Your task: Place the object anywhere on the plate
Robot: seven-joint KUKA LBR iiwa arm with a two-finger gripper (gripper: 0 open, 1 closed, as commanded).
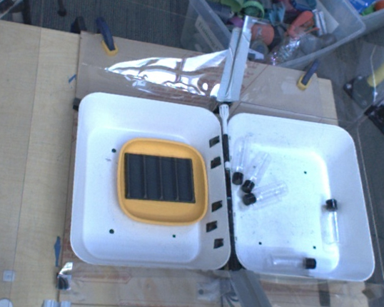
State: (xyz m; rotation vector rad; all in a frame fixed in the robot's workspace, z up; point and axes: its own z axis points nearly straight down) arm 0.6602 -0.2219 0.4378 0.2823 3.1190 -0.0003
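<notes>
The plate, yellow with a dark ribbed centre, lies flat in the middle of the left bin, clear of the walls, which would leave room for an approach from above on any side. The objects to be moved are clear vials with black caps, all in the right bin: a cluster near the bin's left wall, close to the divider between the bins, one vial toward the right wall, and another lying along the front wall. They lie on their sides, as round tubes would settle on a flat floor, and those in the cluster touch or overlap one another, so picking one out there looks harder than taking either single vial. Nothing rests on the plate, so the task appears not yet begun. The tool's state cannot be told from this picture. On the tabletop behind the bins lies a crumpled clear sheet.
</notes>
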